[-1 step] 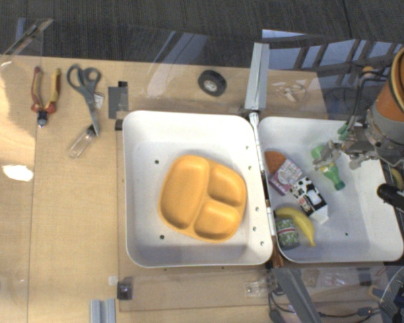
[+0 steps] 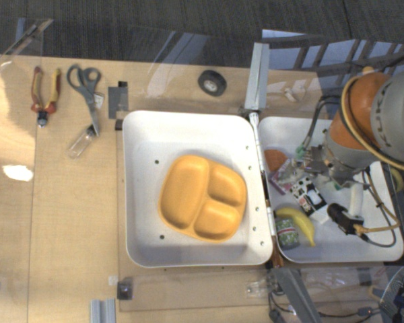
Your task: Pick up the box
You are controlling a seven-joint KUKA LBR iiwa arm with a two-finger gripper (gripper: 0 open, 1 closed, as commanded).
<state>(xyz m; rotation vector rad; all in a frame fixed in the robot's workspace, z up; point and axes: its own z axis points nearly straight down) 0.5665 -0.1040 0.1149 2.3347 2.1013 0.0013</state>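
The box (image 2: pixel 310 197), small with black, white and red print, lies in the right bin (image 2: pixel 384 251), near its middle left. My gripper (image 2: pixel 314 171) hangs just above the box's far side, at the end of the grey arm with the orange band (image 2: pixel 363 103). The wrist hides the place where the gripper meets the box, so contact cannot be told.
Around the box in the right bin are a purple packet (image 2: pixel 283 177), an orange fruit (image 2: pixel 275 159), a banana (image 2: pixel 300 223) and a green can (image 2: pixel 287 235). A yellow divided plate (image 2: pixel 203 197) sits in the left bin (image 2: pixel 141 180). Scissors (image 2: pixel 87 89), pliers (image 2: pixel 43 93) and a tape roll (image 2: pixel 212 82) lie on the bench.
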